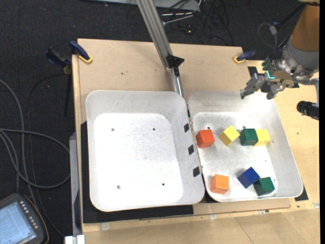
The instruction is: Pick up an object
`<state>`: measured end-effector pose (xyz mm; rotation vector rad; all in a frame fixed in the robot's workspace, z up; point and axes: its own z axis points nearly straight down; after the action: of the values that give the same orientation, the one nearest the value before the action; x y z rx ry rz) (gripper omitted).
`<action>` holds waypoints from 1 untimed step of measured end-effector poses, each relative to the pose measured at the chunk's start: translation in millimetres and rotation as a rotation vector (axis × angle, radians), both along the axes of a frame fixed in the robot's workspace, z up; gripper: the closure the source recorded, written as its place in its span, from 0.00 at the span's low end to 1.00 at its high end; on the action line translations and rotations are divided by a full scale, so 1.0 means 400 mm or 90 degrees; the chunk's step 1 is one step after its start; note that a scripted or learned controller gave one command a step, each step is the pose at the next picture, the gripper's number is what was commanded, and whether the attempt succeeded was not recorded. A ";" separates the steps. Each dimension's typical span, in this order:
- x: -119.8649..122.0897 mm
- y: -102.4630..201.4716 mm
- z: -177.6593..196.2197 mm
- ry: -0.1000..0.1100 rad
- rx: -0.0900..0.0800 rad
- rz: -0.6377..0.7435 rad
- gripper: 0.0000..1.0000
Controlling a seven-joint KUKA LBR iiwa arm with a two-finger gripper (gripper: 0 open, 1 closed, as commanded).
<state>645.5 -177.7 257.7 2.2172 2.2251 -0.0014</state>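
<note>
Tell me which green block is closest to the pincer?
The green block squeezed between two yellow ones. The other green block sits far down by the blue block.

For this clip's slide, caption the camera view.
Gripper above the right bin's far rim; seven coloured blocks inside.

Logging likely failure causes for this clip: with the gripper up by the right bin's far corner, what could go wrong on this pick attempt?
1. The green cube touches a yellow cube; the gripper may catch both or knock one aside.
2. The blue cube and the other green cube sit tight together near the right bin's near rim, leaving little room for fingers.
3. The gripper hovers over the bin's far edge, so a straight descent likely meets the rim, not a cube.
</note>
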 end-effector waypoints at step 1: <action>0.021 0.006 -0.120 0.002 0.000 0.000 0.00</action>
<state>653.9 -175.3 209.8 2.2187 2.2273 -0.0040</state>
